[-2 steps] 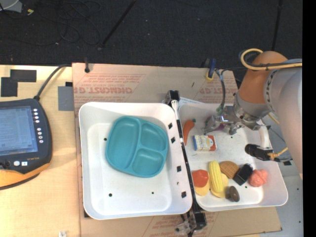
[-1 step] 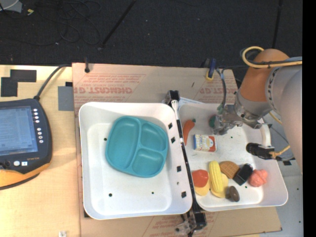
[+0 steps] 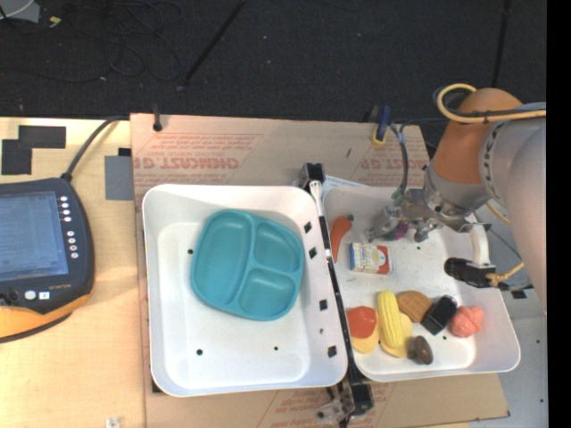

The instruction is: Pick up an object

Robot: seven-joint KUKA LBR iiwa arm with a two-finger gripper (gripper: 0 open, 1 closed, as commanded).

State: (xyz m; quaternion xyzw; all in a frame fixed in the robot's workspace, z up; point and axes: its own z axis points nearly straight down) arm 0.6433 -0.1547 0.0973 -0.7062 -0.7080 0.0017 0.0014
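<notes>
**Hovering over the right bin, nothing gripped yet**

Reading the bench from the left: a grey handheld pendant with a lit screen (image 3: pixel 36 239) lies off to the side, well apart from the work. Next, the left shallow white bin (image 3: pixel 169 346) bears one teal plastic plate with three compartments (image 3: pixel 248 264), lying flat.

The right shallow white bin (image 3: pixel 500 355) holds the candidates. An orange carrot-shaped toy (image 3: pixel 340 235) lies against the dividing wall; a small white carton with a red edge (image 3: pixel 369 258) sits just beside it. Along the near side: a red-orange round toy (image 3: pixel 362 322), a yellow corn cob toy (image 3: pixel 391 323), a tan biscuit-like piece (image 3: pixel 413 304), a dark brown lump (image 3: pixel 420 350), a black block (image 3: pixel 439 314), a pink rounded toy (image 3: pixel 467 320).

The gripper (image 3: pixel 406 226) hangs at the far side of this bin, near the carton. Its tips are a dark tangle, so whether they are spread or pressed together I cannot tell; nothing is seen between them.

Judgement: approach stage, pick not yet made. The carton looks the nearest target; the next move calls for centring over it and descending clear of the carrot.
</notes>
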